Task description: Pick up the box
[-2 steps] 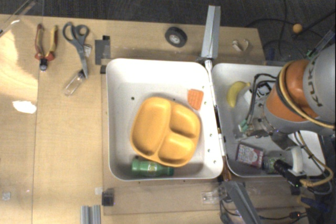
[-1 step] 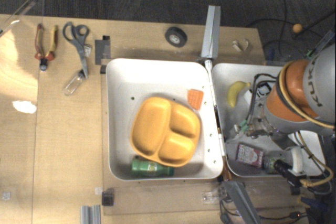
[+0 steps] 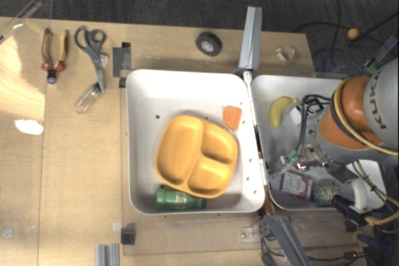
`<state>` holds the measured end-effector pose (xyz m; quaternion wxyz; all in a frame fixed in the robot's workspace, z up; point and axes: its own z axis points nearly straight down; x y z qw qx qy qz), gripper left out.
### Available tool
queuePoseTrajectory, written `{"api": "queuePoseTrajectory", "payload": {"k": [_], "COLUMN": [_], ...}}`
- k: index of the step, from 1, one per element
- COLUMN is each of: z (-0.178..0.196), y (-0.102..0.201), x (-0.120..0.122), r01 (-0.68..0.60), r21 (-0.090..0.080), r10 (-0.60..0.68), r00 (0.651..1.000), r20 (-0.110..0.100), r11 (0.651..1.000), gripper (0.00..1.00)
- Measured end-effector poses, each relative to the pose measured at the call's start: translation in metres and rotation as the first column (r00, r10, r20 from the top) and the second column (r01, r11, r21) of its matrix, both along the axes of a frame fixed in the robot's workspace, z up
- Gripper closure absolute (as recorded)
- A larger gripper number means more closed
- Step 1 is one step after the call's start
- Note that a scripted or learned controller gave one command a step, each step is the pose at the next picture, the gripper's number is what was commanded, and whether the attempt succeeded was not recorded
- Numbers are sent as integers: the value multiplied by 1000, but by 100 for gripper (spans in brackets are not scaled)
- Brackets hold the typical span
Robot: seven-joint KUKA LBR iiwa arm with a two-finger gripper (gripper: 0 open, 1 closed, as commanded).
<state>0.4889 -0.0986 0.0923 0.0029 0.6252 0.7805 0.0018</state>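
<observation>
Pale wood is the surface of the bench (image 3: 75, 196), seen from above at a slant, and it bears two shallow white bins side by side. The left bin (image 3: 143, 90) holds a yellow divided tray (image 3: 196, 156), a small orange block (image 3: 232, 116) just beside the tray's upper right corner, and a green bottle (image 3: 179, 199) lying along the bin's near wall, touching or nearly touching the tray's lower edge.

The right bin (image 3: 265, 93) holds a banana (image 3: 282, 110) near its far left corner and the box (image 3: 296, 184), a small purple carton lying flat near the bin's near edge, close to the left wall. The box's long axis runs roughly left to right across the picture, tipped slightly down toward the right. Which end is its top is too small to tell.

The grey arm with its orange band (image 3: 349, 109) reaches in from the right, over the right bin. The claw (image 3: 303, 163) hangs just above the box in the picture, amid cables; whether it is spread or pressed together cannot be told.

As a judgement, the pick is not yet done: the box appears to rest on the bin floor, nothing shows between the fingers, and the grasp and lift remain.
</observation>
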Motion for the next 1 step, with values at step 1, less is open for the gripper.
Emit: {"api": "queuePoseTrajectory", "payload": {"k": [1], "z": [-2], "y": [5], "x": [2], "r01": [95], "r21": [-2], "r10": [-95], "r00": [995], "r20": [9], "r11": [995], "gripper": [0]}}
